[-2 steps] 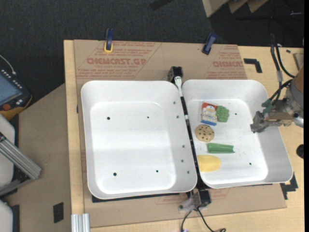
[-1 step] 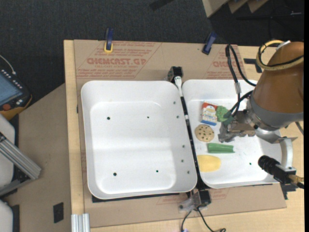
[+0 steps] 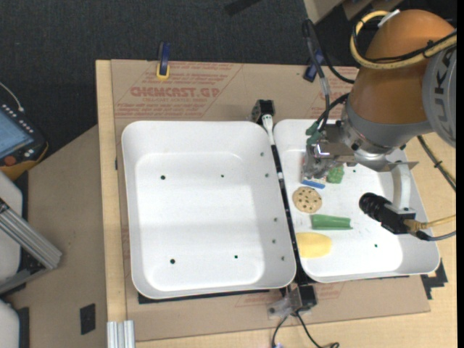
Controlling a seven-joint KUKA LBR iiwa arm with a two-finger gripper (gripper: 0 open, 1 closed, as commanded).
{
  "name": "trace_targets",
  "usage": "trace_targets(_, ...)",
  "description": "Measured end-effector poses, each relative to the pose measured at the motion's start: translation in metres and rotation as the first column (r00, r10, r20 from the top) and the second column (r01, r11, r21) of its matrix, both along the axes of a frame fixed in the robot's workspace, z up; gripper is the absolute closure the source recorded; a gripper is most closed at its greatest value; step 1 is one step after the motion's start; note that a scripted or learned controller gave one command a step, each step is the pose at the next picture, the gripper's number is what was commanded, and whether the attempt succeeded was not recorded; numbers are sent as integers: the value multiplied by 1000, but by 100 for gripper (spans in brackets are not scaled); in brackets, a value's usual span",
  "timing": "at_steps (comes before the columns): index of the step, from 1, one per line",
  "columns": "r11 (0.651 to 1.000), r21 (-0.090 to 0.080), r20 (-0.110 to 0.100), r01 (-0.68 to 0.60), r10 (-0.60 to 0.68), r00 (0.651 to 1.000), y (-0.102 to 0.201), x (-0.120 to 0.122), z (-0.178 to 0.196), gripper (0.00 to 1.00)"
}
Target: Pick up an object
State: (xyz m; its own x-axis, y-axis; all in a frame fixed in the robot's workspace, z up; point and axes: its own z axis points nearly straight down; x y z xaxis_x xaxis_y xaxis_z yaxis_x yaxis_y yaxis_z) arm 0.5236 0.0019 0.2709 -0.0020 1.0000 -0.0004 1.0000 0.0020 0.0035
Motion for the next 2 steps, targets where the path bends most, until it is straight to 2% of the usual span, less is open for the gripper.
trace_targets(1,1000,1,-6,5,-5,1000,-55,-41,6,100)
trace_targets(2,1000,1,-6,0,0,1000,1,-40,1,100)
